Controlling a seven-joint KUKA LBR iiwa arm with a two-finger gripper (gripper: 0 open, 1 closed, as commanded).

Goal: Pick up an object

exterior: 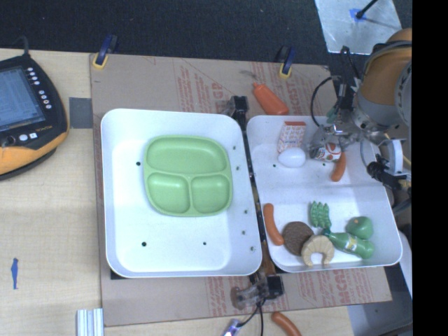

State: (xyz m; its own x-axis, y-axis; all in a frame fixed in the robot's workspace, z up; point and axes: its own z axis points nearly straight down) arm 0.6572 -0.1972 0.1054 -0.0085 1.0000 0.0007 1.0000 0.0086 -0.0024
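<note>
The right bin (371,187) holds several toy foods. Along its far side lie a white egg (292,158), a red and white carton (290,135) and an orange sausage (339,167). My gripper (327,143) hangs low over the bin's far right part, right above a small red and white item (325,152) that its body partly hides. Whether it touches that item is unclear. Toward the near side lie a hot dog (272,224), a green ridged piece (320,215), a brown cookie (297,235), a tan bagel piece (318,250), a green bottle (353,244) and a green pepper (359,225).
The left bin (126,243) holds a green divided plate (187,174). An orange carrot (269,100) lies on the cardboard beyond the right bin. Another orange piece (287,322) lies by the front edge. A teach pendant (28,117) rests at the far left.
</note>
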